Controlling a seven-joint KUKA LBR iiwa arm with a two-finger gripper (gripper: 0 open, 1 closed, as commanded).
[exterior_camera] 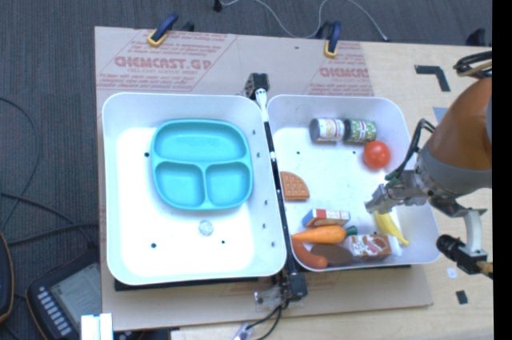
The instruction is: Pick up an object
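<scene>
Camera view is showing the two-finger gripper (390,201) hovering in the right white bin (352,102), finger state unclear, just above the yellow plastic banana (392,226) near the front-right corner. Likely light, stiff, slippery; pinching mid-body looks best.

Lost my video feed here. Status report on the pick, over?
Gripper low in right bin, over the banana; nothing seen held. Tomato just behind it, carrot to its left. Blue tray sits in left bin.
</scene>
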